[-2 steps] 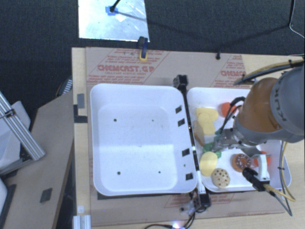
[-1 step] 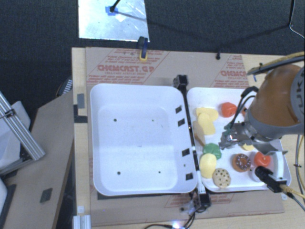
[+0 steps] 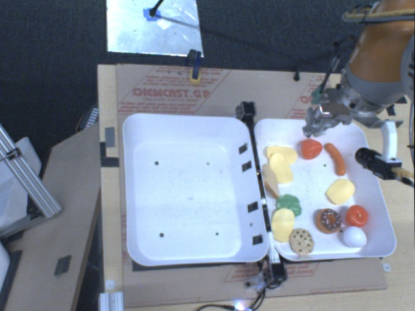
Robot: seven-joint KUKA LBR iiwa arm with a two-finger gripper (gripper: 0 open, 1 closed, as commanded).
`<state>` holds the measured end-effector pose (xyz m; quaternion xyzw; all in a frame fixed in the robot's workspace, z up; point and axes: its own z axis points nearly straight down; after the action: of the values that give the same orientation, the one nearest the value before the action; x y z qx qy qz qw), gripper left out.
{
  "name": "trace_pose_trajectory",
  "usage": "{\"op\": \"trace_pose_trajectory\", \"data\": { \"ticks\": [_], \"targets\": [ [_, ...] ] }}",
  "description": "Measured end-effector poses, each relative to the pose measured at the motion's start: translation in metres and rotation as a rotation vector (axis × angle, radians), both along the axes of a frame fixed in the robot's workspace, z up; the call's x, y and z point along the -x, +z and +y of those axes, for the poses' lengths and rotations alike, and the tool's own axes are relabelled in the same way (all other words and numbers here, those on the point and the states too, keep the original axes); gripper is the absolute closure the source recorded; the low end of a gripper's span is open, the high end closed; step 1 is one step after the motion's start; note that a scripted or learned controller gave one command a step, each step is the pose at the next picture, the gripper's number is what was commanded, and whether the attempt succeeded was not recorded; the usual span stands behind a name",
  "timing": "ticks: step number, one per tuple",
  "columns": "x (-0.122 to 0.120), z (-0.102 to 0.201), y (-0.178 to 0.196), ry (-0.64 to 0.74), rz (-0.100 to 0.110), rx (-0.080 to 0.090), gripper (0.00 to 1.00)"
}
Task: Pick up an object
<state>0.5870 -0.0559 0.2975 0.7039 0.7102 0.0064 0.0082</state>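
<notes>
Since nothing sits between its fingers, we judge the hand [image 3: 316,127] to be in the approach step, poised over the far edge of the right bin [image 3: 382,219]. Well off to the hand's left lies the left bin [image 3: 188,186], with no objects in it that we can see. Down and to the left of the hand, nearer us, we find pale yellow pieces [image 3: 281,162], a green piece [image 3: 288,204] and a cookie [image 3: 301,241]. Just below the hand, almost under its tips, sits a red tomato-like piece [image 3: 311,149], the nearest candidate for a pick. Slightly to the right of that lies an orange sausage [image 3: 335,159], and farther toward us a doughnut [image 3: 329,220], a second red piece [image 3: 356,216] and a white egg [image 3: 353,237]. Whether the fingers stand wide or narrow we cannot tell; they are too small and blurred. Next, in our judgement, the hand must centre over the red piece, descend and close.
</notes>
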Motion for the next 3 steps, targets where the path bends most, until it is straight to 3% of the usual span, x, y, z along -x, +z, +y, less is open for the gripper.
{"op": "trace_pose_trajectory", "data": {
  "ticks": [1, 2, 3],
  "targets": [
    [-0.080, 0.040, 0.083, 0.001, 0.003, -0.003, 1.00],
    [-0.082, 0.005, 0.213, -0.009, 0.002, 0.001, 1.00],
    [-0.081, 0.011, 0.236, -0.004, 0.015, -0.001, 1.00]
  ]
}}
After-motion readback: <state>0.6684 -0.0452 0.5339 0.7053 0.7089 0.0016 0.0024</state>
